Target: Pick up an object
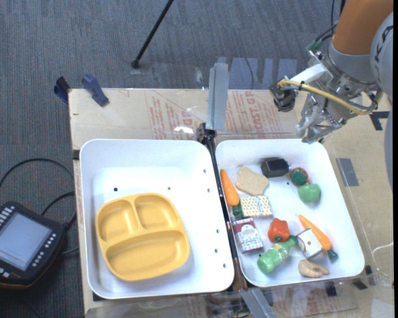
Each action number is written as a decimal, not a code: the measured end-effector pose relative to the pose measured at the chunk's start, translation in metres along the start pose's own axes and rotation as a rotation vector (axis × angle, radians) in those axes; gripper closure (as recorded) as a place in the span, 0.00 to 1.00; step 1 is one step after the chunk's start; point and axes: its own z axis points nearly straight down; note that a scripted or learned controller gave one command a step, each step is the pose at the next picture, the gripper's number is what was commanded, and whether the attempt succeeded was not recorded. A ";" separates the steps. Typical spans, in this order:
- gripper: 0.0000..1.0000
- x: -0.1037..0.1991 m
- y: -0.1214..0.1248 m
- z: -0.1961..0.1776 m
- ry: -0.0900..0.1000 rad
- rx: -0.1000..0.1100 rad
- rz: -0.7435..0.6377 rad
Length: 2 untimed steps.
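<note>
The arm (365,18) is cut off by the top and right edges, so nothing above the orange band can be seen. The gripper (316,126) hangs at the right bin's (345,197) far rim, its fingers too small and blurred to tell apart. Well below the gripper and to its left, the print on two small cartons (252,220) is unreadable. Far to its lower left, a handheld screen unit (16,244) is clipped by the left edge.

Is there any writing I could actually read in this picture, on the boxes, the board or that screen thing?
Red printing on the cardboard sheet under the bins: too blurred to read.
Small red carton in the right bin: label too small to read.
Patterned packet: dots, no legible words.
Handheld screen on the floor: no readable text.
Yellow tray: no writing visible.
</note>
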 end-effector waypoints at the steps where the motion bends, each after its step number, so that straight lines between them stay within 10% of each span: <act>1: 1.00 0.001 0.001 -0.004 -0.010 0.004 -0.002; 2: 1.00 0.002 0.001 -0.007 -0.020 0.009 -0.005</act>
